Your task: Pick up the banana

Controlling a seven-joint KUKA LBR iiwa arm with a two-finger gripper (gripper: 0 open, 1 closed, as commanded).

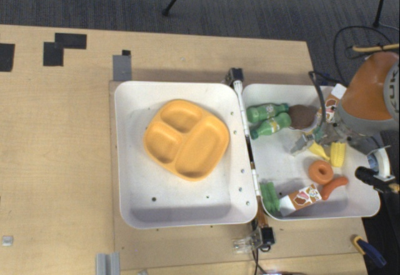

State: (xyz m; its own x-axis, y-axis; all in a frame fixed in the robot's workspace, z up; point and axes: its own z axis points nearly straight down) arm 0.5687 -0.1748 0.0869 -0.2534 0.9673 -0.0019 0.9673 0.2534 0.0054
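The wooden bench (62, 142) carries two shallow white bins side by side. The left bin (134, 205) holds a yellow-orange divided plate (186, 139) lying near its middle, a little toward the far edge. The right bin (356, 208) holds the smaller things.

The grey arm (369, 95), with its orange band, reaches in over the right bin's right edge, and the gripper (310, 141) hangs low near that bin's middle. Its metal fingers (303, 144) look slightly apart, with nothing visibly between them, though they are small and dim here.

Two green bottles (270, 119) lie against the right bin's left wall near its far corner, with a brown rounded item (302, 116) just beside them. A packet with a green end (289, 199) lies along the near edge by the near-left corner.

The banana (320, 151), a small yellow piece, lies just beside the gripper toward the right edge, touching a yellow corn cob (337, 154). An orange ring (321, 172) sits just nearer than it, beside an orange carrot-like piece (335, 185).
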